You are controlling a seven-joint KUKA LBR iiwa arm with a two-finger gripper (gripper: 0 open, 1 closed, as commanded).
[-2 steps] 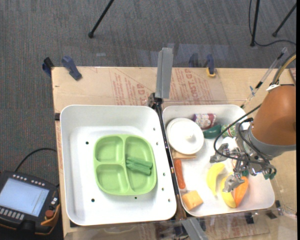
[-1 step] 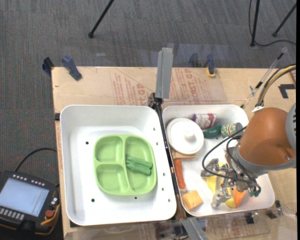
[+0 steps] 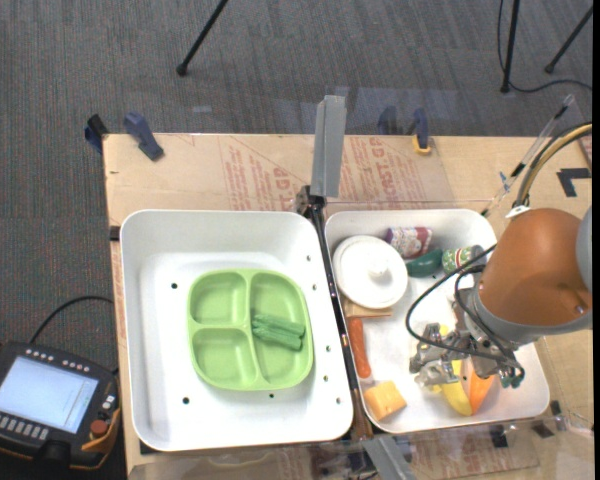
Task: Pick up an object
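Note:
My gripper (image 3: 450, 366) is low in the right bin (image 3: 405, 416), over a yellow and orange piece of toy food (image 3: 467, 392) near the bin's front right. The arm's orange band (image 3: 538, 265) hangs above it and hides much of that corner. Elsewhere in the right bin lie a white round lidded dish (image 3: 372, 270), an orange carrot stick (image 3: 360, 347), a cheese wedge (image 3: 385, 401), a dark red and white item (image 3: 410, 239) and a green item (image 3: 427, 263). A green divided plate (image 3: 220, 313) in the left bin (image 3: 145, 258) carries green beans (image 3: 278, 329).
A grey upright post (image 3: 329, 148) stands behind the gap between the bins. A teach pendant (image 3: 45, 400) lies on the floor at the lower left. Tripod legs (image 3: 208, 23) stand on the carpet behind the bench.

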